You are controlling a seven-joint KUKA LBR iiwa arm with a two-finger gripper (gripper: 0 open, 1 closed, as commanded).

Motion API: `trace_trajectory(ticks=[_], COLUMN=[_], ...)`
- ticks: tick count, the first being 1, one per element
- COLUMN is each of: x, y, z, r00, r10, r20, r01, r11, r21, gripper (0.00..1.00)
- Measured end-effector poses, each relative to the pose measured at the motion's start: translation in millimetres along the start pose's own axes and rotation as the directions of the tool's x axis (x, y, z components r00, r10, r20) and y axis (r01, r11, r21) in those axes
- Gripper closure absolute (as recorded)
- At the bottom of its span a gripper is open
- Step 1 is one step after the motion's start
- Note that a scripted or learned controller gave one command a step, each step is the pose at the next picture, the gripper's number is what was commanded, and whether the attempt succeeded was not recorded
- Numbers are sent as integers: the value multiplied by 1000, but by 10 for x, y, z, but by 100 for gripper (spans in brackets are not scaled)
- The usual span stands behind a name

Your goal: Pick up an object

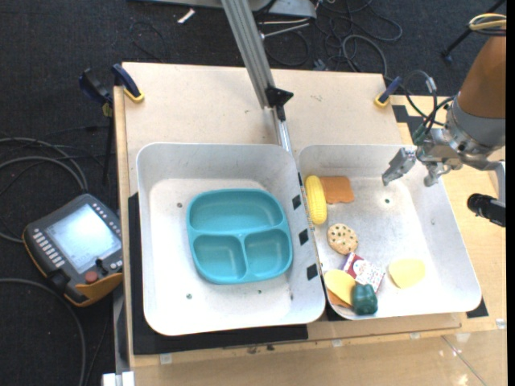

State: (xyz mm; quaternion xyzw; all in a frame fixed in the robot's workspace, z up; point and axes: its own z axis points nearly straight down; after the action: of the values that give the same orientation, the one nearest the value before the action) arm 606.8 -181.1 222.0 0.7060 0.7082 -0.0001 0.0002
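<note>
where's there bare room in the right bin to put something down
The right bin has bare floor across its middle and upper right, bordered by the cookie on the left, the yellow chip below and the gripper above. It is crowded along the left wall: corn, orange slab, then the packet and green piece in the lower left corner.

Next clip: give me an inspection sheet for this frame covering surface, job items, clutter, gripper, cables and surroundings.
Surface: pale wooden bench bearing two shallow white bins, side by side.
Job's things: right bin holds yellow corn cob, orange flat slab, round chocolate-chip cookie, pale yellow disc, green pepper.
Clutter: teal three-compartment plastic tray in left bin.
Gripper: two-finger gripper open, above right bin's far edge, holding nothing.
Cables: black cables on floor beyond bench.
Surroundings: orange-edged teach pendant on dark carpet.
</note>
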Motion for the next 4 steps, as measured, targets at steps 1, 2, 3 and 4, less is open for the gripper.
trace_trajectory(ticks=[1, 2, 3, 4], x=[0, -28, -103, -98], y=[0, 56, 87, 86], z=[0, 612, 1092, 1278], r00=[1000, 1000, 1000, 1000], r10=[0, 3, 3, 3], r20=[0, -1, 0, 0], r01=[0, -3, -3, -3], r11=[1000, 1000, 1000, 1000], r21=[0, 5, 4, 2], gripper=[0, 0, 0, 0])
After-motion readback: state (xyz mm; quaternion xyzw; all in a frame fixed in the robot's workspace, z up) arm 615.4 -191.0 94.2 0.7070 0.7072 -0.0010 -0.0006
